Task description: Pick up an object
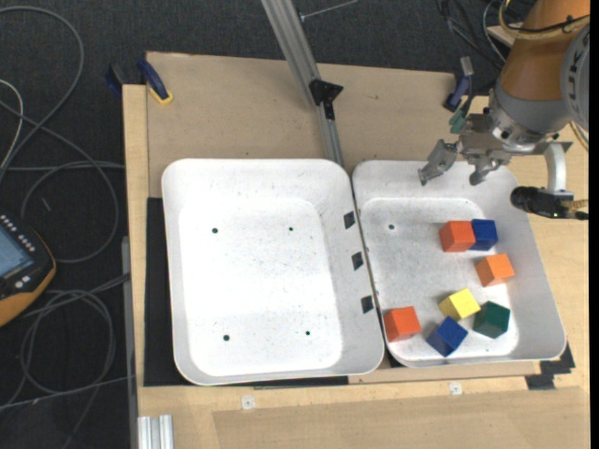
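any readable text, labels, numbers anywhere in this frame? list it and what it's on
None readable.
Handheld device at the left edge: lit screen, content too small and blurred to read.
Coloured blocks in the right bin: plain faces.
Arm's orange band: no marking legible.

Dark grey carpet floor (56, 82) all around, with black cables (51, 279) looping across it on the left. A pale wooden bench (234, 110) sits in the middle, blue clamps (154, 80) gripping its far edge. A slanted metal pole (295, 40) rises from its back.
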You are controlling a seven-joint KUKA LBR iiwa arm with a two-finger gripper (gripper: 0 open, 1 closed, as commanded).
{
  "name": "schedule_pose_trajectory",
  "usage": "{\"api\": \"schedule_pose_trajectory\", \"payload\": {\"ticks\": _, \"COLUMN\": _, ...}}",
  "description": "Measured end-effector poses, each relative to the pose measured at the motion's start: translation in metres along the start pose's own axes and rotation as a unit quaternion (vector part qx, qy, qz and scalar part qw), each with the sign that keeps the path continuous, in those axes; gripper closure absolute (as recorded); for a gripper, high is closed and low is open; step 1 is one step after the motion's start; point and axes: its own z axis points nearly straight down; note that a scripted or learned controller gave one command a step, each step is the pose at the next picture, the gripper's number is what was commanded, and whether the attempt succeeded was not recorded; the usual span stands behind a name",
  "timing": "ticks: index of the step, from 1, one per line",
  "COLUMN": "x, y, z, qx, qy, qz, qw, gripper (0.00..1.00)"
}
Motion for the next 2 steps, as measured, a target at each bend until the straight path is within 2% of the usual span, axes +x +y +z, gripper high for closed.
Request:
{"api": "schedule_pose_trajectory", "payload": {"ticks": 1, "x": 0.003, "y": 0.000, "z": 0.043, "qx": 0.000, "qy": 0.000, "qz": 0.000, "qw": 1.0000, "gripper": 0.00}}
{"api": "schedule_pose_trajectory", "payload": {"ticks": 2, "x": -0.006, "y": -0.004, "z": 0.095, "qx": 0.000, "qy": 0.000, "qz": 0.001, "qw": 1.0000, "gripper": 0.00}}
